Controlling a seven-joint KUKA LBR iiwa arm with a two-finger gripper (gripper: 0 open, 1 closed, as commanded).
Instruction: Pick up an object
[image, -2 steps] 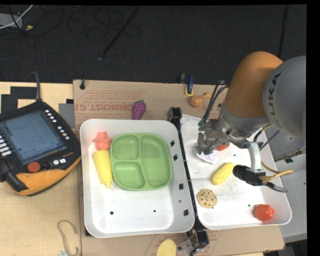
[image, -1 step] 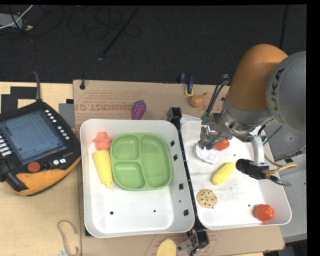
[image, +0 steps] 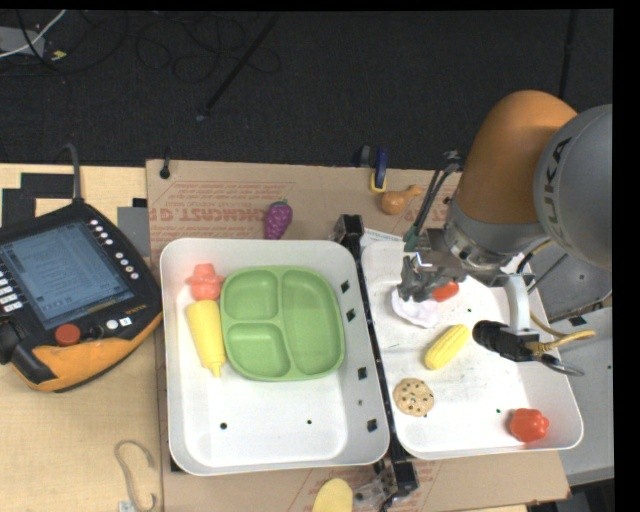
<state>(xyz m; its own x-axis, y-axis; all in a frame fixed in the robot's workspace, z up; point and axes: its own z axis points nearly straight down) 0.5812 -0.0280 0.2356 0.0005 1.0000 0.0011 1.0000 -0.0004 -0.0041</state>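
From my screen the tool is low in the right bin, near its far left corner. It hangs just above a white crumpled piece, and a small red thing lies touching that piece on its right side. I cannot tell if the tool is wide or narrow, because the wrist hides it from this angle, and I see nothing held in it. I think one of these two things is the target of the pick.

The risks I see from here:

- The two things are so close that the tool may come down between them. It would then push one away, or catch only a fold of the white piece, which looks soft and could slip out during the lift.
- The bin wall is near on the left, so a small error to that side could make the tool hit the wall.
- The corn cob lies just beside the white piece, toward the front. It is round, so it may roll if it is touched.

The cookie and the red pepper are well apart, so I do not worry about them.
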